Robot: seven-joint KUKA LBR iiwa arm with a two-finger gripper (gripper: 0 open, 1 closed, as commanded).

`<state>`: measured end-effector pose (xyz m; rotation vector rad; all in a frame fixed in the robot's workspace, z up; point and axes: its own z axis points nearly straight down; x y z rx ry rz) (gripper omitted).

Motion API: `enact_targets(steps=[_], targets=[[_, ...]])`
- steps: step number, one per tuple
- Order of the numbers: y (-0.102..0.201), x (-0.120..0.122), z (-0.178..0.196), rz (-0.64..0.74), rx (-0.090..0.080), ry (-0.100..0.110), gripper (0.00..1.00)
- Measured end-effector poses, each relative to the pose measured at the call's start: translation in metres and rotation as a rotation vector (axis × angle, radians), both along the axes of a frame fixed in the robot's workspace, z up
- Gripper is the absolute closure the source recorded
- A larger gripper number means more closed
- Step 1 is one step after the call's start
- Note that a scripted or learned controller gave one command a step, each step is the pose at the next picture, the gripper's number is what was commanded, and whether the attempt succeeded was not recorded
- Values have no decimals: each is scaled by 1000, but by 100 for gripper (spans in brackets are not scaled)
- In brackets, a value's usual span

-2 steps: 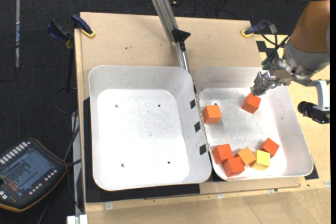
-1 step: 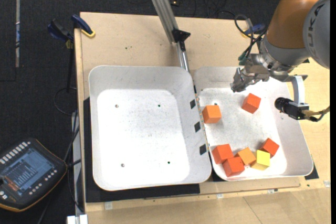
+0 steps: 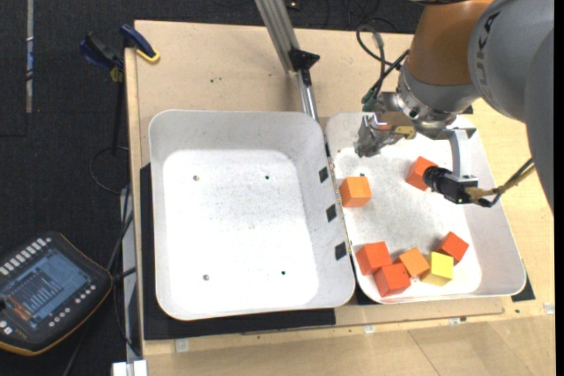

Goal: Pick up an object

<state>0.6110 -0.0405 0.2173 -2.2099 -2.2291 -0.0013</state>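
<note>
1. I see the gripper (image 3: 368, 142) hanging over the far left part of the right bin (image 3: 493, 233), just inside the rim that meets the left bin (image 3: 236, 211). From this slanted view I cannot tell how it stands, nor whether it touches the bin floor. No block is visibly held.
2. The arm (image 3: 493, 22) comes in from the right, its orange band (image 3: 445, 22) directly above the wrist. Grey letters run down the arm's housing at the upper right, but they are cut off and I cannot read them with confidence.
3. Nearest block to the gripper: an orange block (image 3: 355, 190), lying alone, just below the gripper and apart from it, close to the right bin's left rim.
4. A second orange block (image 3: 419, 173) sits to the right of the gripper, partly covered by a black fitting (image 3: 451, 184) that hangs off the wrist.
5. A group lies along the near edge of the right bin: two red-orange blocks (image 3: 382, 267) touching each other, a lighter orange block (image 3: 414, 261) beside them, a yellow block (image 3: 441, 268) next to that, and one more red-orange block (image 3: 454, 246) just beyond the yellow one.
6. A control pendant (image 3: 40, 291) lies on the floor, well left of the left bin; its screen text is too small to read.
7. A blue and yellow clamp (image 3: 119, 48) grips the bench's far left corner.
</note>
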Motion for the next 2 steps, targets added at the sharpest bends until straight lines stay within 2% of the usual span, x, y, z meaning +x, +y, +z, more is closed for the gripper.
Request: enact_targets(steps=[1, 2], targets=[[51, -9, 1, 0, 0, 0, 100], [97, -3, -1, -1, -1, -2, 100]])
